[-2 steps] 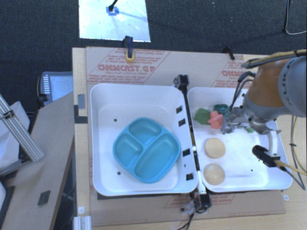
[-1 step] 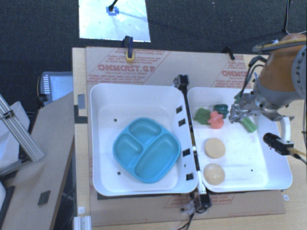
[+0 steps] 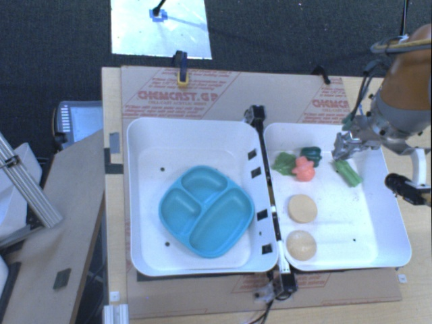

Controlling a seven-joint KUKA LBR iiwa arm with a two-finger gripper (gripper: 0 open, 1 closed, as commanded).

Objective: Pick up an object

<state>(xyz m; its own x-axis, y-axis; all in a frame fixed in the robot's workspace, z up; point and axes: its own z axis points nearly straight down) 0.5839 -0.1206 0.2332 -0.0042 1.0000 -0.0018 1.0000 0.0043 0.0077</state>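
Hovering over the far right part of the right bin (image 3: 391,248), the claw (image 3: 343,147) sits just above a green elongated piece (image 3: 349,173), and whether it is spread or closed cannot be told from this angle. Nothing can be seen held in it.

That green piece lies on the bin floor, slanting toward the right wall and apart from the other items. It looks like a small moulded toy vegetable, probably light, stiff plastic with a smooth, perhaps slippery skin. Taking it across its narrow width near the middle seems the safest hold, since a grip near one end could let it pivot out.

To its left, a pink figure (image 3: 304,170) touches a dark teal piece (image 3: 311,154) and sits just beside a light green leafy shape (image 3: 284,162); this cluster looks harder to separate cleanly. Nearer the camera lie two tan discs (image 3: 303,208) (image 3: 301,244), round and low, offering little height to grasp.

The left bin (image 3: 145,248) holds a blue divided plate (image 3: 206,211), glossy and rigid with three compartments. Both bins are smooth white plastic, clipped together along the middle, resting on the cardboard-covered surface (image 3: 216,93).
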